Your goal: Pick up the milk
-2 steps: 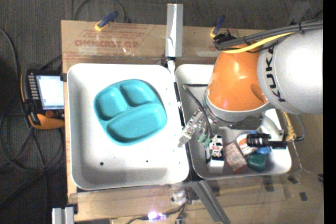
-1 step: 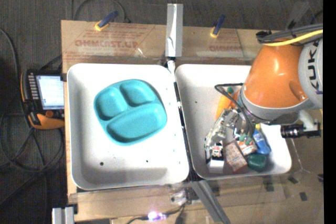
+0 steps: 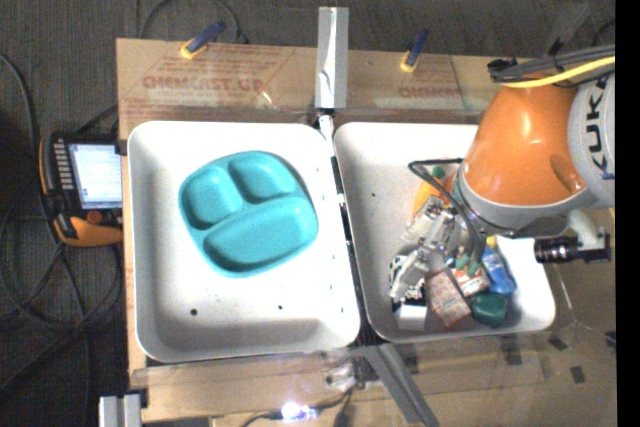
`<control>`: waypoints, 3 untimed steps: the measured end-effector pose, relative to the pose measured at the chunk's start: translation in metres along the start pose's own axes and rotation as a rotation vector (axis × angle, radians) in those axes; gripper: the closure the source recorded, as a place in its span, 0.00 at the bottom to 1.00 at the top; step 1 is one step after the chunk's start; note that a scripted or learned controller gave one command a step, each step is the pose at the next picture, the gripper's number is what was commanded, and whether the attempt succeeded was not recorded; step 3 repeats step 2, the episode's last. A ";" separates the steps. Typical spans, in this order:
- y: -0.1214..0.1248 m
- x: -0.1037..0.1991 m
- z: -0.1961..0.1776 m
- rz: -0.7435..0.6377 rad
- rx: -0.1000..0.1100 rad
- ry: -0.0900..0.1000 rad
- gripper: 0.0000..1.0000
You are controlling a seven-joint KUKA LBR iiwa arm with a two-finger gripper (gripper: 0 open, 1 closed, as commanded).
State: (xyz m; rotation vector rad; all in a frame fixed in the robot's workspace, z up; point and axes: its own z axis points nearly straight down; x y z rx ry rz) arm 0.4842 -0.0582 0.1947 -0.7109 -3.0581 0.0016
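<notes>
Reaching down into the right bin (image 3: 380,315), the arm (image 3: 525,155) places its gripper (image 3: 432,240) directly over a tight heap of small grocery items. The orange band of the arm covers the bin's far right portion, so that part cannot be checked. Whether the gripper is open, closed or gripping anything cannot be told; the mechanism blends into the clutter beneath it.

Just below the gripper, toward the near wall, lies a white carton with dark markings (image 3: 405,283), judged to be the milk, though its label is too small to read. Beside it sit a brown packet (image 3: 447,298), a dark green item (image 3: 489,308) and a blue packet (image 3: 497,273).

Well to the gripper's left, the other bin (image 3: 160,315) holds a teal divided tray (image 3: 250,211), probably a set-down surface.
</notes>
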 end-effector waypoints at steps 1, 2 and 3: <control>0.001 -0.001 -0.007 0.000 -0.001 0.002 1.00; 0.001 -0.001 -0.007 0.000 -0.002 0.002 0.00; 0.001 -0.001 -0.007 0.000 -0.002 0.002 0.00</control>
